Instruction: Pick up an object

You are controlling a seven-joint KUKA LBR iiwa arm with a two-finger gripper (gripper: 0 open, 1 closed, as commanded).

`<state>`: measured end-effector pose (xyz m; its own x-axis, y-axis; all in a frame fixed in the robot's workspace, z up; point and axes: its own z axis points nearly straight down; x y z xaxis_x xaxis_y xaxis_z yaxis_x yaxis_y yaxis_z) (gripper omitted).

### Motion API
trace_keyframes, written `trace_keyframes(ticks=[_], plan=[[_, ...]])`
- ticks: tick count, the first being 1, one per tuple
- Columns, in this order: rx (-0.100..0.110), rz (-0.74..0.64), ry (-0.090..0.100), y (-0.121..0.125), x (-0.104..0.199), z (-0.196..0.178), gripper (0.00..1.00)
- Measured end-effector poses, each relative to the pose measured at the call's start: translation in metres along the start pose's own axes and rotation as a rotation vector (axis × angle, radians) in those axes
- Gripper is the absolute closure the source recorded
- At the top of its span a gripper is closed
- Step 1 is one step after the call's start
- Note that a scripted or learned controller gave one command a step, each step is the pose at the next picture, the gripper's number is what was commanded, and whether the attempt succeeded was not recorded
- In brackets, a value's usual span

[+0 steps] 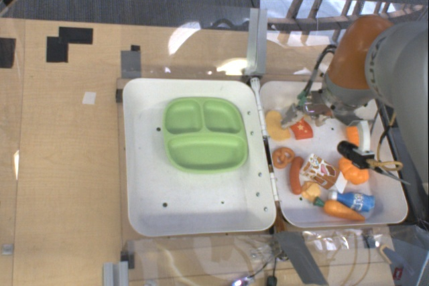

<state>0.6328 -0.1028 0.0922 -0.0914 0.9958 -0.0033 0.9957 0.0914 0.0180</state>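
Bench (60, 177): pale wood-grain surface, smooth, with black square marks near its far left edge.
Floor: dark grey ribbed carpet beyond the bench.
Bins: two shallow white trays with rounded corners, side by side, smooth and slightly glossy; left bin (144, 204), right bin (395, 207).
Plate (204, 134): one light green plastic plate with rounded corners and three compartments, two small at the far side and one long at the near side; it lies flat in the middle of the left bin.
Arm (385, 57): grey rounded casing with an orange band, reaching in from the right over the right bin's far side.
Gripper (295, 115): dark metal, low over the far left part of the right bin, just beside the red piece; I cannot tell whether it is apart or together, nor whether it holds anything.
Right bin contents: all toy food, crowded together.
Yellow piece (275, 124): one, rounded, against the bin's left wall.
Red piece (302, 130): one, wedge-shaped.
Pretzel (282, 157): one, brown, looped.
Sausage (295, 175): one, reddish, long.
Packet (318, 172): one, white with a brown print.
Carrot (342, 210): one, orange, tapered, at the near side.
Bottle (355, 201): one, blue, lying down, touching the carrot.
Orange piece (356, 174): one, chunky, near the right side.
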Motion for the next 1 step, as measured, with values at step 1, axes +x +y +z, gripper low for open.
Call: trace_keyframes(ticks=[1], plan=[[-0.005, -0.001, 0.001, 0.0019, 0.0012, -0.0113, 1.00]])
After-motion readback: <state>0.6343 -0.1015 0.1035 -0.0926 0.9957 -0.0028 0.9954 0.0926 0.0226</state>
